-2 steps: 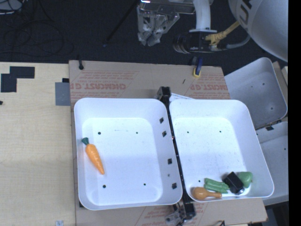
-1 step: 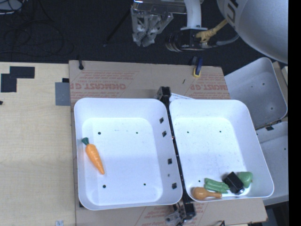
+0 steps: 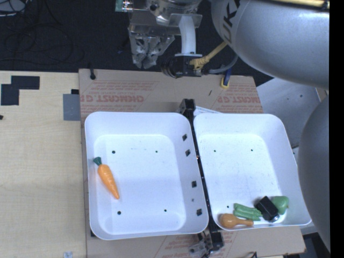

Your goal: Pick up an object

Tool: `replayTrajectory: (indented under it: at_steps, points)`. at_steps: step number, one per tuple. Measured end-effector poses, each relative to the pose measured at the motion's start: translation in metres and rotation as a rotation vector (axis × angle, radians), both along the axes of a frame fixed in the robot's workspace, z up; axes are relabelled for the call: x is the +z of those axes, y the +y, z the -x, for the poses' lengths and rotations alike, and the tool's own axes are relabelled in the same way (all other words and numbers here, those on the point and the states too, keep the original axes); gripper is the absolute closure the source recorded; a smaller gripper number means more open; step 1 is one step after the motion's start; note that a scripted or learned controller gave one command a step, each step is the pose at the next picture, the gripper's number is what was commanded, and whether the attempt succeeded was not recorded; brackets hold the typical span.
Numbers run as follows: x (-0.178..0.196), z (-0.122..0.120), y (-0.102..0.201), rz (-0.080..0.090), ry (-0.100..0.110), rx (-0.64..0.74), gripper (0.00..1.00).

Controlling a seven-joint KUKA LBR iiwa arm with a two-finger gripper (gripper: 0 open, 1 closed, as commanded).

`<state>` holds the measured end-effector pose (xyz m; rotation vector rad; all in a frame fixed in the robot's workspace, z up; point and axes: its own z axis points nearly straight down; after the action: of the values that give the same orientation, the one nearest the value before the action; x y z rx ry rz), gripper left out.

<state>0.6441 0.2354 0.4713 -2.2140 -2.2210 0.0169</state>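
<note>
An orange toy carrot with a green top lies at the left side of the left bin. In the near right corner of the right bin sit a tan pear-shaped toy, a green bean pod, a black block and a green piece. My gripper hangs high above the back of the bench, over the cardboard behind the left bin, far from every object. Nothing shows between its fingers.
Both bins stand on a cardboard sheet on a light wooden bench. A black clip strip joins the bins. The grey arm fills the upper right. Cables lie on the dark background.
</note>
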Motion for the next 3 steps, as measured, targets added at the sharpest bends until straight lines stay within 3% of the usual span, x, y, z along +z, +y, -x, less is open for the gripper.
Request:
replayTrajectory:
  at_steps: [1, 2, 3]
  points:
    - [-0.064, 0.001, -0.06, 0.001, -0.001, -0.008, 1.0]
    - [-0.026, 0.026, -0.132, -0.001, -0.011, -0.01, 1.0]
    - [-0.133, 0.006, -0.155, 0.0, 0.001, -0.006, 1.0]
